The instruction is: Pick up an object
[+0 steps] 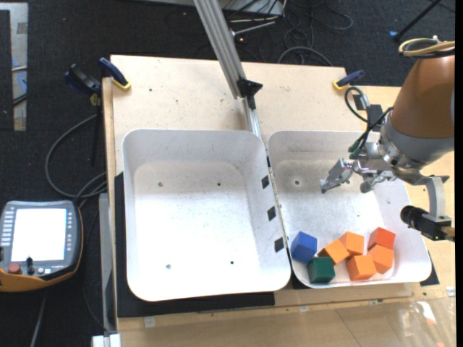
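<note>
Gripper [349, 177] over right bin [289, 150].
Fingers spread, pinching nothing; well apart from blocks [352, 255] clustered at bin's near edge.

left bin [145, 215]: floor bare, open to reach | right bin [304, 147]: floor open from 9 to 12 o'clock | blocks [347, 255] crowd its 5 o'clock corner, touching one another, hard against the rim | tool [347, 178] and arm [427, 114] take up its 2 o'clock side | pole [221, 38] slants across the tabletop [188, 92] at 12 o'clock
</note>
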`<action>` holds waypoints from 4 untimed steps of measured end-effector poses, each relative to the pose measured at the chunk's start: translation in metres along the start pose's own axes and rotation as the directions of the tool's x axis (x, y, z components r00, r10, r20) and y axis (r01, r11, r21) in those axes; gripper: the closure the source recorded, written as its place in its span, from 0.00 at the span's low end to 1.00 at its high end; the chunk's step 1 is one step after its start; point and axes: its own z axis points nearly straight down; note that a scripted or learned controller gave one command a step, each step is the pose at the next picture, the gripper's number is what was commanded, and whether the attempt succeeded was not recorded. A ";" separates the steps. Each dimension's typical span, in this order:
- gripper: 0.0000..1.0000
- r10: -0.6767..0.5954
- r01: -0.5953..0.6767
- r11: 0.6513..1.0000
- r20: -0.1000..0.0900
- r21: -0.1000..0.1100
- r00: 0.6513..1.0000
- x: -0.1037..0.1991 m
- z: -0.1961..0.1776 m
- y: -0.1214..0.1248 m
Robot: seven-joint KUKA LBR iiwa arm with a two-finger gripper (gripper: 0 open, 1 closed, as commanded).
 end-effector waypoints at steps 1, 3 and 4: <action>0.00 -0.010 0.010 1.000 -0.001 -0.007 1.000 0.048 -0.017 -0.026; 1.00 -0.007 0.007 1.000 0.001 -0.004 1.000 0.063 0.010 -0.002; 1.00 -0.007 0.007 1.000 0.002 -0.016 1.000 0.063 -0.076 -0.023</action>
